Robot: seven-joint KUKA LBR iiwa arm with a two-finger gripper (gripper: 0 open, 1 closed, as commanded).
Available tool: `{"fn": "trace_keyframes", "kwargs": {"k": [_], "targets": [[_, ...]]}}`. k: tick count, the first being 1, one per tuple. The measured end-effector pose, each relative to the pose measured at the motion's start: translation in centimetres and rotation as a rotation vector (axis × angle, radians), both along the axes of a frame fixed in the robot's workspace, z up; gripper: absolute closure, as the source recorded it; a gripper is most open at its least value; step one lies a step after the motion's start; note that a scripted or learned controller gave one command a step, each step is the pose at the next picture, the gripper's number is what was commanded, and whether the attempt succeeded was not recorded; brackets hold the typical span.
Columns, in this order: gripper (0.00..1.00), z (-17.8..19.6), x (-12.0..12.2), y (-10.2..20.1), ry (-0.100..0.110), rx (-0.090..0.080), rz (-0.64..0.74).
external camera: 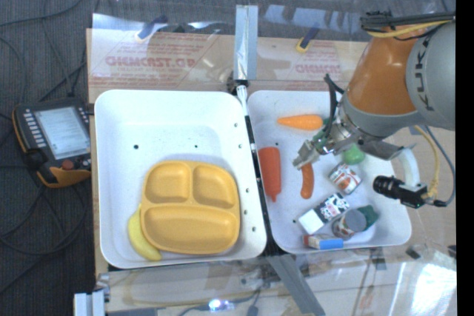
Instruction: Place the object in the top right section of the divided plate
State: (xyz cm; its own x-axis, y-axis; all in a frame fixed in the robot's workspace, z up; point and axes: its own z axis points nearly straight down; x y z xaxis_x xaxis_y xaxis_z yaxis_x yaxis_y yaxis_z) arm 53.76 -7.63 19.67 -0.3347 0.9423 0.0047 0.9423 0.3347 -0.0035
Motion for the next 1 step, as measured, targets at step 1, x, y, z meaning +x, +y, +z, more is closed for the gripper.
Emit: {"fn": "trace_keyframes", "kwargs": {"k": [1], "targets": [[1.00, 6.26, 1.50, 0.22, 0.001, -0.008, -0.246]]}}
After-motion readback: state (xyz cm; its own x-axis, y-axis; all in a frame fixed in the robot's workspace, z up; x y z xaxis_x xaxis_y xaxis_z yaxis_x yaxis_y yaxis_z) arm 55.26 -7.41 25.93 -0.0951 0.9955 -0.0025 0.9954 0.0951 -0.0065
